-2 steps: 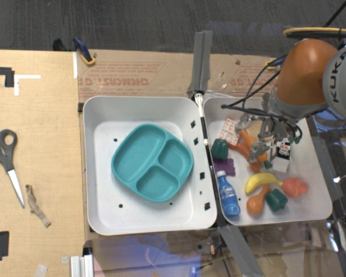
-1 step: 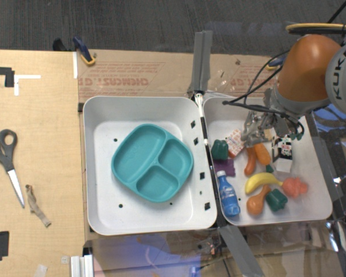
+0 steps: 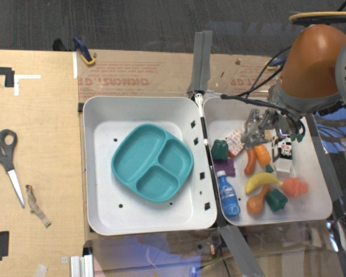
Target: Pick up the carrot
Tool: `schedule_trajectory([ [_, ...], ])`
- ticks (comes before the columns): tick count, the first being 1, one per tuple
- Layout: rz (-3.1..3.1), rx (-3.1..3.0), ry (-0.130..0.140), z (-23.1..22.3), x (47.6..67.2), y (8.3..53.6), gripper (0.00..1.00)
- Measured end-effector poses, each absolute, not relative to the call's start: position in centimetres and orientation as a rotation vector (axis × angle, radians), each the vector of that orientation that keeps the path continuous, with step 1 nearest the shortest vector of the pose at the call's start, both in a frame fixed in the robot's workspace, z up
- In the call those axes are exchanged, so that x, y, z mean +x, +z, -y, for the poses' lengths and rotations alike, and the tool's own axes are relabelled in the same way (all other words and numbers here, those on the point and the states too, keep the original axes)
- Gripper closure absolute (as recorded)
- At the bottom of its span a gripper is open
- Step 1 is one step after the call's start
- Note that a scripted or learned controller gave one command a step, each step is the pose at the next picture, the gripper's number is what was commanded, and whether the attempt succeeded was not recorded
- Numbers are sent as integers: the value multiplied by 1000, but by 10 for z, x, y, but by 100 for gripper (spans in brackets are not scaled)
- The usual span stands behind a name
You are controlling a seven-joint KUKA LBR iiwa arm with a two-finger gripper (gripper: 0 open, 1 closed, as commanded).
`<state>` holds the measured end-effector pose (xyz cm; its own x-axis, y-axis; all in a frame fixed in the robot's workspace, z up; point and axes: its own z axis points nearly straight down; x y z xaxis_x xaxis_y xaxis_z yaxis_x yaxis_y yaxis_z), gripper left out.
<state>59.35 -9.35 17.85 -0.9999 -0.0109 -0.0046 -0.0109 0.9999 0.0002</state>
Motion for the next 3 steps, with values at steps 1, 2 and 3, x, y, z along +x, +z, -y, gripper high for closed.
schedule_trajectory([
  [1, -3125, -303, 0, 131, 506, 92, 100],
  [2, -3109, -303, -5, 130, 511, 96, 0],
  [3, -3125, -283, 0, 119, 539, 93, 0],
])
